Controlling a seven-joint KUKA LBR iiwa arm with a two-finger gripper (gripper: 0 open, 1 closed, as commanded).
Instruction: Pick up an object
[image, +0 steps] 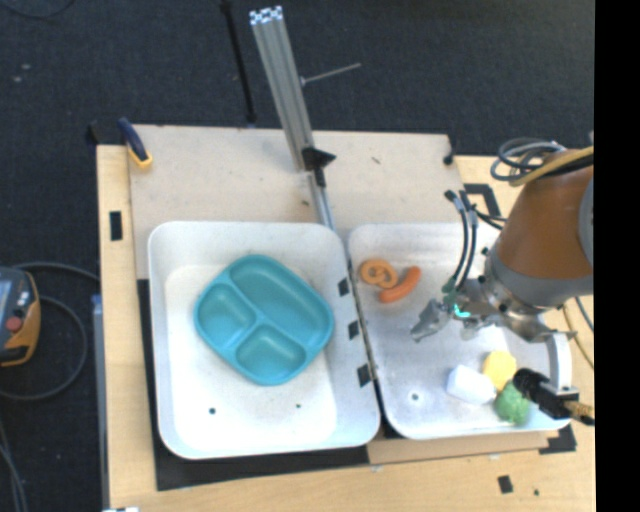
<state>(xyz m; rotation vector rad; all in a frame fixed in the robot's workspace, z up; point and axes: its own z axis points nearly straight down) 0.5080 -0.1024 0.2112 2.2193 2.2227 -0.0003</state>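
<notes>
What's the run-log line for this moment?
pincer over right white bin, holding nothing | orange curved toy up-left of it | white, yellow, green items by bin's lower-right corner | teal divided tray in left bin

open floor mid right bin (400, 375), toys (490, 385) perhaps crowding corner

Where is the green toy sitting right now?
The green toy lies in the right bin, near its front right corner, just right of the white object and below the yellow one.

Orange toy (389, 281), white, yellow, green pieces (490, 385) lie in right bin (400, 400).
</notes>
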